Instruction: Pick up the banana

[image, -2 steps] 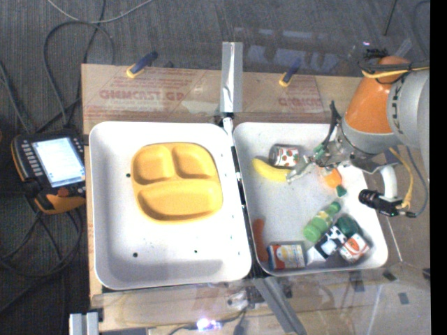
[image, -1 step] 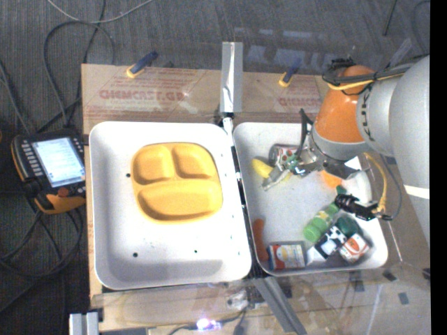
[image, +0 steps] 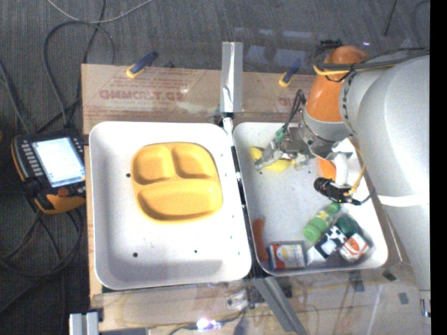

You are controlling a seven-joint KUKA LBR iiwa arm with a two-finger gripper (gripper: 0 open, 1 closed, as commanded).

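Banana (image: 269, 160) lies at the upper left of the right bin (image: 307, 208), under the hand (image: 285, 145) (whether its fingers have closed, I cannot tell). Lifting appears not yet done.

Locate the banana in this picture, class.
The banana lies in the right bin, near its upper-left corner, right beneath the gripper.

The grey arm (image: 391, 117) reaches in from the right; its gripper (image: 283, 147) points down and leftward.
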